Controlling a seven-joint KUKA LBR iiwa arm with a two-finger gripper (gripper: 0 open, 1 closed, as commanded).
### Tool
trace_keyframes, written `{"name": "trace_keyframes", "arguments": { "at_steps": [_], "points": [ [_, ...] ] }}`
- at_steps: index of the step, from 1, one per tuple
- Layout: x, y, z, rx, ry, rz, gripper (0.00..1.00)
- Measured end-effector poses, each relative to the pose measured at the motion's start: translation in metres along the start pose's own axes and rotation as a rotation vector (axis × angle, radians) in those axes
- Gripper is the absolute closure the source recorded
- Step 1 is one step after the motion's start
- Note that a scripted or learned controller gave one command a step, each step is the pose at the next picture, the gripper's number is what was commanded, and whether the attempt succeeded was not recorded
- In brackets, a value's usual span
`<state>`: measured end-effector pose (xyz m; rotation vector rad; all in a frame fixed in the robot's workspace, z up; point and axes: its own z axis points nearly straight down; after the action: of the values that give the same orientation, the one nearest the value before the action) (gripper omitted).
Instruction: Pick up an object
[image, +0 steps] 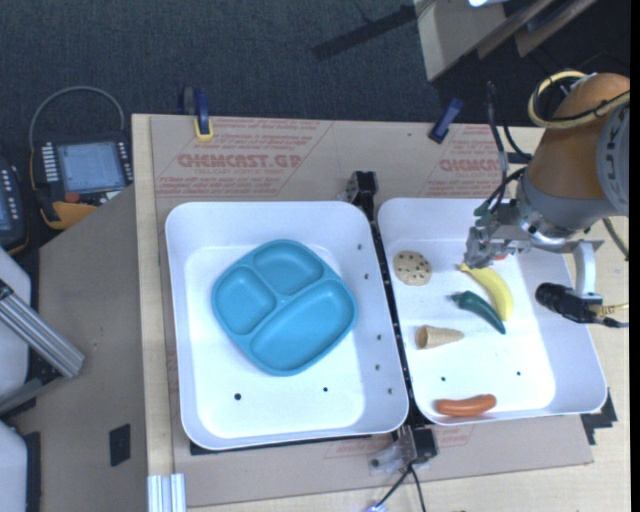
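The right bin (572, 372) holds a yellow banana (493, 289), a dark green pepper (479, 309) lying against it, a round cookie (411, 267), a wafer cone (438, 337) and an orange sausage (466, 405). My gripper (485, 248) hangs low over the back of this bin, just above the banana's upper left end and to the right of the cookie. I see nothing held in it. The grey arm with its orange band comes in from the upper right.
The left bin (182, 300) carries a blue divided plate (284, 305) in its middle. A black clamp (361, 186) sits at the back between the two bins. Cardboard lies under both bins.
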<state>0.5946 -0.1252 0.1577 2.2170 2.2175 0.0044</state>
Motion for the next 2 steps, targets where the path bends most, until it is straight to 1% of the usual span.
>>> {"name": "trace_keyframes", "arguments": {
  "at_steps": [1,2],
  "points": [
    [0.006,0.003,-0.063,-0.003,0.0,-0.002,1.0],
    [0.006,0.005,-0.108,-0.001,0.0,-0.001,1.0]
  ]
}}
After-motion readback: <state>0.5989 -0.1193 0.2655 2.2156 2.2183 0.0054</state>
